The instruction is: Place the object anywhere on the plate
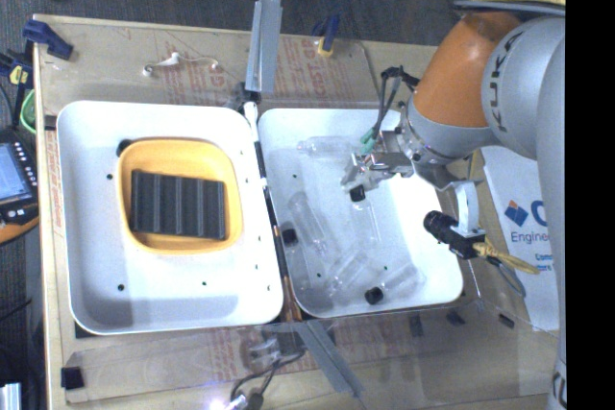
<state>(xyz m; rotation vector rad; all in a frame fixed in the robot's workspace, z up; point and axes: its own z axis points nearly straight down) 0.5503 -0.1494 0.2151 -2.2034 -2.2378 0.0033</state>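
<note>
Lettering first: dark letters run up the grey arm link (524, 82) at three o'clock, reading "KU" and a part of a further letter before the edge cuts them off, and on the white sheet (519, 206) lying on the bench (144, 53) at about four o'clock there is a blue logo with the start of a word, "Engine", the rest cut off. Now the arm: it comes in from three o'clock, the orange band (461, 82) bulging above the wrist, and the wrist tips down and toward nine o'clock over the right bin (279, 125). The gripper (358, 191) hangs over the upper middle of that bin, a small dark tip pointing down; whether the jaws are released or clenched, I cannot tell from this angle, and nothing can be seen between them. Below it, scattered on the bin floor, are clear plastic bottles (370, 283), hard to separate against the white, one with a dark cap near six o'clock of the bin. Over in the left bin (86, 206) sits the yellow plate (178, 158), roughly at that bin's centre, carrying a dark ribbed block (179, 205) on top. The bottles lie well apart from the plate, in the other bin.
</note>
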